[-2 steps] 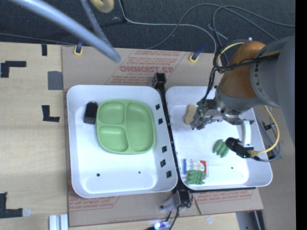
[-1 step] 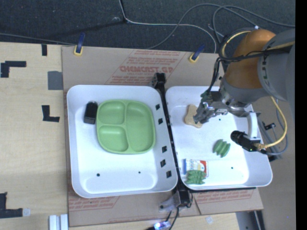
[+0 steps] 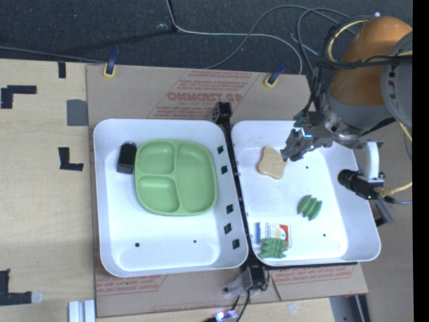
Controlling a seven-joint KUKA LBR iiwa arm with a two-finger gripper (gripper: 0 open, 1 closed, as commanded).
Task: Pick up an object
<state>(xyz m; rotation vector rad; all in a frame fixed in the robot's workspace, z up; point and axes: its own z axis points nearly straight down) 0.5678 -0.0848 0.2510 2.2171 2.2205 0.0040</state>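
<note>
In the right bin (image 3: pixel 348 243) lie a tan slice of toy bread (image 3: pixel 271 162), a green pod-shaped toy (image 3: pixel 310 207) and a small printed packet with a green leafy toy on it (image 3: pixel 273 239). My gripper (image 3: pixel 293 150) hangs low over the upper part of that bin, just right of the bread, its dark fingers pointing down-left. Nothing shows between the fingers. The left bin (image 3: pixel 114 240) holds a green divided plate (image 3: pixel 176 178) and a small black block (image 3: pixel 126 157) at the plate's left.
A black divider with clips (image 3: pixel 230 180) runs between the two bins. Cables (image 3: pixel 268 25) trail across the dark floor behind the bench. The arm's grey body and orange band (image 3: pixel 375 45) stand over the bench's upper right.
</note>
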